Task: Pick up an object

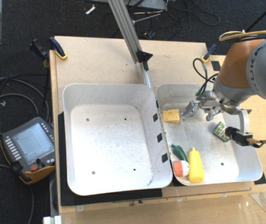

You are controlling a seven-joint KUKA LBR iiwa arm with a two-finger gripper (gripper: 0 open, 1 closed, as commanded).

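The grey metal claw [203, 110] hangs over the right white plastic bin [245, 169]; can't tell its grip. A tan foam block [171, 116] sits just beside it, toward the counter's middle.

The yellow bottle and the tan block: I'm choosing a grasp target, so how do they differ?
The yellow bottle is long and rounded; the tan block is short and squarish. The bottle lies near the right bin's front edge beside a red-and-green toy; the block lies alone farther back, closer to the claw. Both rest in the right bin.
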